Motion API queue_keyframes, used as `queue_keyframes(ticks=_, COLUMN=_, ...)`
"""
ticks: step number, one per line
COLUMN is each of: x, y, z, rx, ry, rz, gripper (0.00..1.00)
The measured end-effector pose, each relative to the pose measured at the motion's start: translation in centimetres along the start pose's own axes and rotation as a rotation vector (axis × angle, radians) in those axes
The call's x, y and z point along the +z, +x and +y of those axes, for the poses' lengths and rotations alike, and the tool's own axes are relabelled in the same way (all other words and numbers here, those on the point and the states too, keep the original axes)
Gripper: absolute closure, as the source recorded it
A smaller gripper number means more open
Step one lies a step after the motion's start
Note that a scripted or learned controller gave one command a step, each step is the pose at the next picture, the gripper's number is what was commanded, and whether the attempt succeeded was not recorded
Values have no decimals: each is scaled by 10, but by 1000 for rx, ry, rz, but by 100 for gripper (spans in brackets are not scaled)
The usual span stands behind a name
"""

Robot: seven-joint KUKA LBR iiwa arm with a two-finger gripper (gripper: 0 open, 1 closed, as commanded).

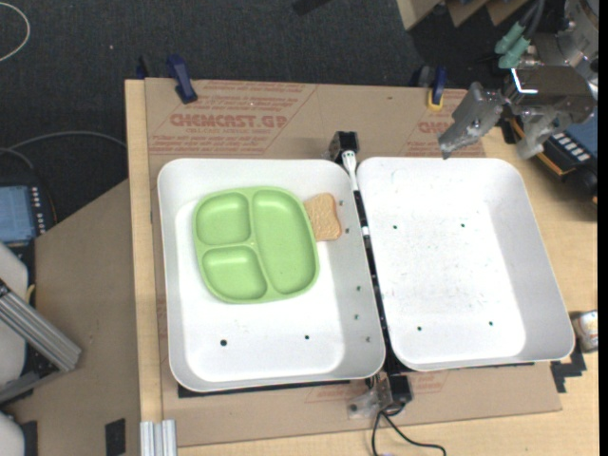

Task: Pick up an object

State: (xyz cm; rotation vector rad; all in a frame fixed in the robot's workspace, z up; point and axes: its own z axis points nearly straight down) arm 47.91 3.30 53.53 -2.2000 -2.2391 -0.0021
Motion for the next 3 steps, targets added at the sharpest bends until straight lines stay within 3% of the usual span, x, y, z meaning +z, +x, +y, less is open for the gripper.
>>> queue_keyframes(ticks=1, x=1, y=135, z=1, rx=1, ry=-2, rz=1, gripper=0)
queue_keyframes(ticks=2, x=-11, y=127, z=3, rx=16, ry=-7, rz=0, gripper=100)
queue_keyframes(ticks=3, x=111, y=114, z=1, rx=20, ry=13, rz=-8, gripper=100)
